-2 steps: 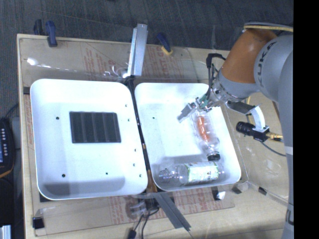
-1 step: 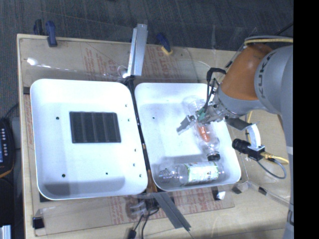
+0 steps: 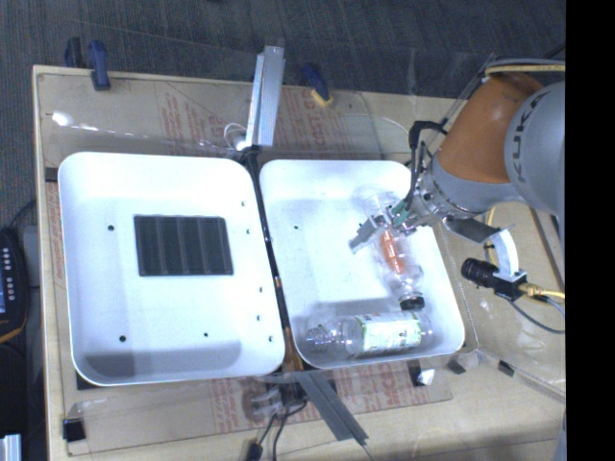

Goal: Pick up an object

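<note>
The gripper (image 3: pixel 377 227) is seen lowered into the right bin (image 3: pixel 317 185), with the grey arm (image 3: pixel 538 152) reaching in from the right. Whether the fingers are apart or together cannot be told at this slant, since the metal tip is blurred against the clear plastic beneath it. No object is seen lifted, so the pick is judged not yet done; at most an approach or a first contact has been made, and closing, lifting and carrying are left.

Just below and slightly right of the gripper a clear bottle with an orange insert (image 3: pixel 396 255) is lying, its dark cap (image 3: pixel 411 303) pointing away from the gripper. It appears to touch or nearly touch the tip, though contact cannot be confirmed. Further below, near the bin's front wall, a larger clear bottle with a white label (image 3: pixel 370 334) is lying on its side, well apart from the gripper.

Far to the left of the gripper the left bin (image 3: pixel 86 209) is set, with a dark ribbed rectangle (image 3: pixel 183 245) on its floor. Both bins are carried by a pale bench (image 3: pixel 58 94) covered in a clear sheet, with blue clamps (image 3: pixel 98 62) along its far edge. A dark carpeted floor (image 3: pixel 384 17) is seen beyond.
</note>
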`<action>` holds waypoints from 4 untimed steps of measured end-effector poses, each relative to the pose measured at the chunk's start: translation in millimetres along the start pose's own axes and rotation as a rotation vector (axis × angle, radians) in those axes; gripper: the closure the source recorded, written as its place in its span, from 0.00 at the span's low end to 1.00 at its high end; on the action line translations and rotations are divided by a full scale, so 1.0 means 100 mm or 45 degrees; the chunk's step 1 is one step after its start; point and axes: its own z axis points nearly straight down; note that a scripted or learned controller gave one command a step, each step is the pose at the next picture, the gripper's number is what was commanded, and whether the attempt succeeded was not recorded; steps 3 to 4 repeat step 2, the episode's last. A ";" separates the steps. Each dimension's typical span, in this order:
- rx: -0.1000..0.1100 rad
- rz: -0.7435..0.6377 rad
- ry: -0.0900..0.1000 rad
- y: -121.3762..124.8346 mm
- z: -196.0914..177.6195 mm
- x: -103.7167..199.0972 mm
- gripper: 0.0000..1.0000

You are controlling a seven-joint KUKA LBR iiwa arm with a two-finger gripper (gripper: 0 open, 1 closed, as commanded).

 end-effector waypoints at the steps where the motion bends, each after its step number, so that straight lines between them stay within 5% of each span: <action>1: 0.000 -0.040 0.000 0.16 0.13 -0.06 0.00; 4: 0.000 -0.109 -0.001 0.17 -0.10 -0.06 0.00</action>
